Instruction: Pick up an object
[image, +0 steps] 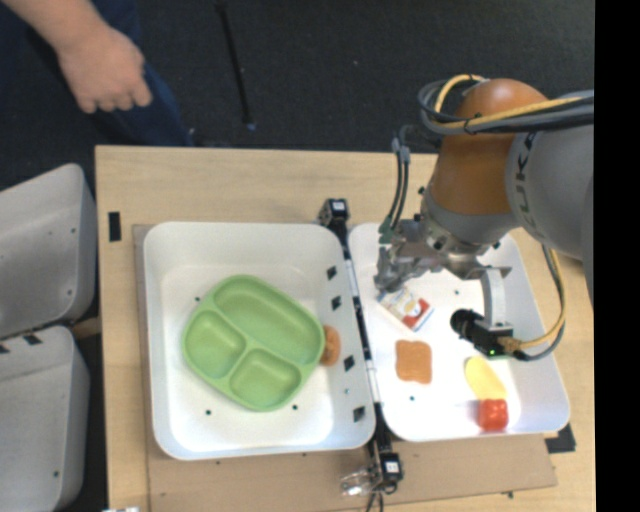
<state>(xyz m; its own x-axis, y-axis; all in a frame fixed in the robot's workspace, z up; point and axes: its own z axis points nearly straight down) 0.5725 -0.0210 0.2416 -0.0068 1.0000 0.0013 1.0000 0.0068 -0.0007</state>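
Gripper (397, 283) hangs just above the red-and-white packet (412, 312), perhaps touching; finger state unclear

Robotics lab, grey-and-orange arm (500, 160) over two white bins (160, 330) on a wooden bench (250, 165)

Person's hand (103, 68) beyond bench (250, 165)
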